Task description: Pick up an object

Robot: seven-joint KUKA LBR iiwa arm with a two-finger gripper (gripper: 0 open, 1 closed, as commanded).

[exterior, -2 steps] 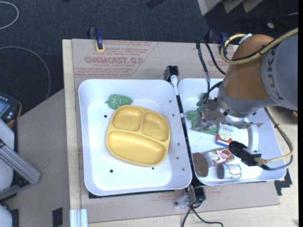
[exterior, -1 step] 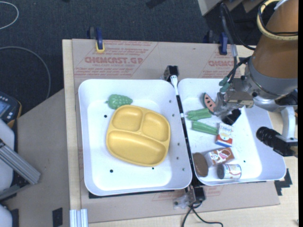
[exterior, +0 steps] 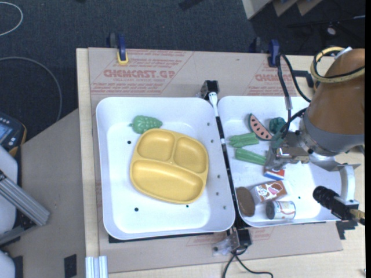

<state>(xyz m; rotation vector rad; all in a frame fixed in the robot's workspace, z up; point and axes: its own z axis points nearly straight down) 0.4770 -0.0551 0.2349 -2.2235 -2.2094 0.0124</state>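
Camera view shows the gripper (exterior: 277,155) low in the right white bin (exterior: 232,106); its opening cannot be told. The two green plastic pods (exterior: 249,147) lie just leftward, lengthwise toward it.

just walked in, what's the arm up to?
The arm reaches in from the right over the right bin, its gripper low among the toy food: green pieces, a watermelon slice, and cans nearer the front. Nothing is visibly lifted. The left bin holds a yellow divided plate and a green leafy toy.
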